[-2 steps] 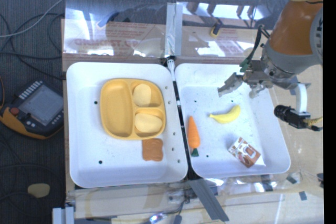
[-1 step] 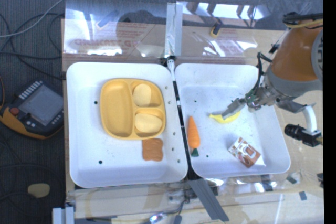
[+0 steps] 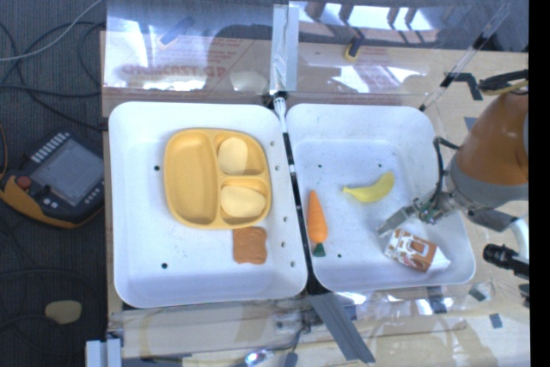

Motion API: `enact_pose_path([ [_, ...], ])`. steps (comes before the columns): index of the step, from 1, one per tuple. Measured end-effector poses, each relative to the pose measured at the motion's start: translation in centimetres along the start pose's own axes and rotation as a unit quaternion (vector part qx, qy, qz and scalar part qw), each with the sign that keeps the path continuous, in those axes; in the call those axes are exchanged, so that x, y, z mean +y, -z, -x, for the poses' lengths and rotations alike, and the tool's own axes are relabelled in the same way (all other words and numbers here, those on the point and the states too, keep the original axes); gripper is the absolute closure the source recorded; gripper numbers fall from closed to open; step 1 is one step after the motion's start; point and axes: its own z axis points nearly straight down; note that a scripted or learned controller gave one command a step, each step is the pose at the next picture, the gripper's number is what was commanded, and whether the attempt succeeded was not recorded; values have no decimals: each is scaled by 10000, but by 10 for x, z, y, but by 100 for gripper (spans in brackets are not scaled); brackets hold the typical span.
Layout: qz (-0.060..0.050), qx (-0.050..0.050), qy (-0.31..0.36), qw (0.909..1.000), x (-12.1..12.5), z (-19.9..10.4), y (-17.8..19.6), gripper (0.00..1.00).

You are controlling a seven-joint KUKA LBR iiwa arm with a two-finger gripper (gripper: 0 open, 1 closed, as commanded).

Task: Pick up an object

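Two shallow white bins sit side by side on a counter (image 3: pixel 481 64) fronted by clear plastic sheeting, seen from above at a slant. Dark grey carpet covers the floor around it, where a thin white cable (image 3: pixel 103 0) trails and a handheld control pendant (image 3: pixel 53 185) with an orange rim lies at left.

The left bin (image 3: pixel 137 271) holds a yellow divided tray (image 3: pixel 191 176) with two pale rounded pieces in its smaller compartments, and a brown square item (image 3: pixel 250 246) lying just below the tray.

The right bin (image 3: pixel 344 129) holds an orange carrot (image 3: pixel 316 219) near its left wall, a yellow banana (image 3: pixel 371 189) toward the middle, and a small white-and-orange packet (image 3: pixel 412 251) in the lower right corner.

The grey arm, its orange band (image 3: pixel 497 142) prominent, reaches in from the right, its gripper (image 3: pixel 408 217) low over the right bin, between the banana and the packet and just above the packet. Its fingers appear slightly spread with nothing between them, though the view is too small to be certain.
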Motion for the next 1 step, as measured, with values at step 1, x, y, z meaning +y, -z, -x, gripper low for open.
enact_pose_path([
  [1,-5,-3,-185,9998,102,-44,36,0],
])
